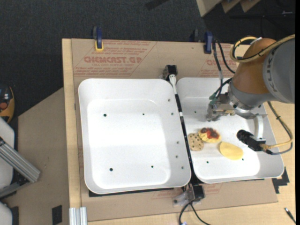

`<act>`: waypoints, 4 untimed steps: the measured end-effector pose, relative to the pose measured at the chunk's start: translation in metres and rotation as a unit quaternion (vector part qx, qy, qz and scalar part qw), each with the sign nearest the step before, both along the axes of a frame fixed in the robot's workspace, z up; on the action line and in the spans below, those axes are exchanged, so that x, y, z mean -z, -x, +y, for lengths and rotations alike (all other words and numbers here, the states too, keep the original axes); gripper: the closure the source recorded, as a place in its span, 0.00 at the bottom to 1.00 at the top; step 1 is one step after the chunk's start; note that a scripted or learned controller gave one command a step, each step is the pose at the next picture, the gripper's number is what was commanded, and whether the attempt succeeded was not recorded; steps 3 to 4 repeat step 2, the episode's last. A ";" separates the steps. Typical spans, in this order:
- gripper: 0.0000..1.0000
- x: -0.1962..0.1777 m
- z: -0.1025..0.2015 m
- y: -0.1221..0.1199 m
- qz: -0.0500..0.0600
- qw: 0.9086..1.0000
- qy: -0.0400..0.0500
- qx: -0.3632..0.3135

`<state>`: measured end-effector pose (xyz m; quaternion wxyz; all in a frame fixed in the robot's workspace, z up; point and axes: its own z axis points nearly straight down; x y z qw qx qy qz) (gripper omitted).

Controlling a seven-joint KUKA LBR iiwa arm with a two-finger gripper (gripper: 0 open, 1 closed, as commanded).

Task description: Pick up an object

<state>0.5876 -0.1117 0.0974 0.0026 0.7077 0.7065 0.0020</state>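
Overhead, two white bins [131,135] sit on a brown board [70,102]; jaws' state unclear.

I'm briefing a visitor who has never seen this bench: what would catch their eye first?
First the bulky grey arm with its orange band, reaching in from the right over the right-hand white bin. Next, the small cluster in that bin: a round brown cookie, a red-and-yellow food piece and a pale yellow oval slice. The left-hand white bin spreads wide beside it.
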 end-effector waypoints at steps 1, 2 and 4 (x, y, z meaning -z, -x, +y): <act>1.00 -0.194 0.057 -0.020 -0.008 1.000 0.000 -0.005; 1.00 -0.264 0.149 -0.040 -0.003 1.000 -0.001 -0.005; 1.00 -0.264 0.149 -0.040 -0.003 1.000 -0.001 -0.005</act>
